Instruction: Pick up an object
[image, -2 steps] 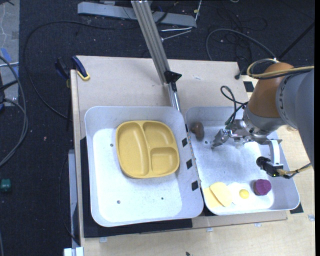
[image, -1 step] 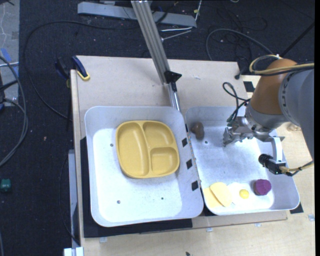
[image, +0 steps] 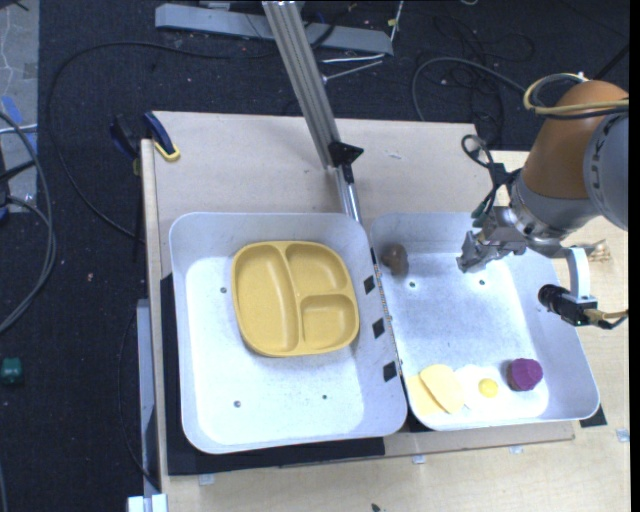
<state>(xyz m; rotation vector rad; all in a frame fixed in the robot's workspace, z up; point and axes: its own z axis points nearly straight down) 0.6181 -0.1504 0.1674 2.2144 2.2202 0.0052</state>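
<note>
The right white bin (image: 470, 330) holds a small brown round object (image: 395, 259) near its far left corner. Along its near edge lie a pale yellow flat piece (image: 441, 387), a small yellow ball (image: 488, 388) and a purple lumpy object (image: 524, 374). My gripper (image: 476, 254) hangs over the far right part of this bin, pointing down and to the left. It is well to the right of the brown object and far above the items on the near edge. Nothing shows between its fingers.
The left white bin (image: 200, 400) carries a yellow divided tray (image: 296, 297). A slanted metal pole (image: 312, 90) runs from the top down to the gap between the bins. Black clips (image: 381, 325) sit on the shared rim. Cables lie on the dark floor.
</note>
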